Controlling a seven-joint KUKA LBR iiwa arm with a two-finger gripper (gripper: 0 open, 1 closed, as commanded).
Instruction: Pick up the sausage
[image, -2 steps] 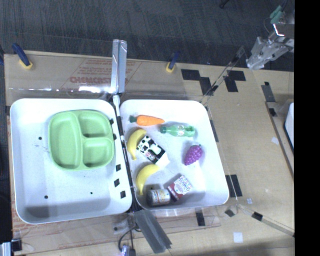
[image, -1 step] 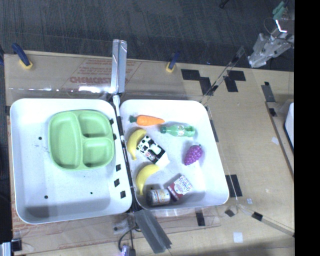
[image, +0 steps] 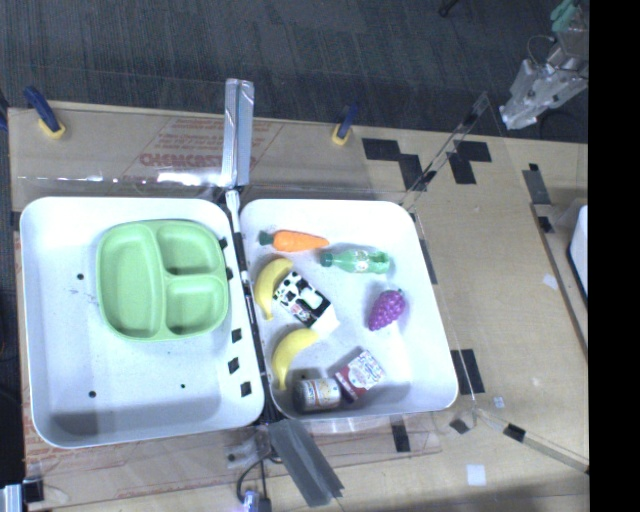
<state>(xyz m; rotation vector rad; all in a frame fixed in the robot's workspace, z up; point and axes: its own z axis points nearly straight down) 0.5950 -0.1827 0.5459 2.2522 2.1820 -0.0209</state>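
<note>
Brown and stubby, the sausage lies in the right bin, hard against the near wall, long axis running left to right, beside a red-and-white packet. Sharing that bin: a carrot, a green bottle, two bananas, a black-and-white carton and purple grapes. The left bin holds a green divided plate. Red lettering on the table is too blurred to read. The tool hangs far right, well away; open or closed, I cannot tell.
</note>
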